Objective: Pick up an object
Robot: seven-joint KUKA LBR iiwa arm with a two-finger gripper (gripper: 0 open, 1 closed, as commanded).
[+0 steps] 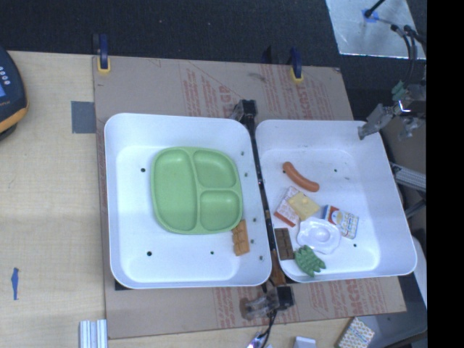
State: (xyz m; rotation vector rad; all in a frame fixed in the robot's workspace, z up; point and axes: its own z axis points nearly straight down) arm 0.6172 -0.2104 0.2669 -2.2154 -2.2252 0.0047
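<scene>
Hot dog [300, 177] lying slantwise (orange-red), right bin [377, 194]

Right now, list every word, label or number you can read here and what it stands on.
None can be read.
Cardboard sheet: faint red print, too blurred.
Small packet in the right bin: coloured print, too small.
Yellow device at the left edge: blue panel, illegible.

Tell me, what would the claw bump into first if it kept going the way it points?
The claw sits at the far right corner of the right bin, pointing left and down. Most likely it would meet that bin's white rim or bare floor first, well before the hot dog. Its height is hard to judge.
</scene>
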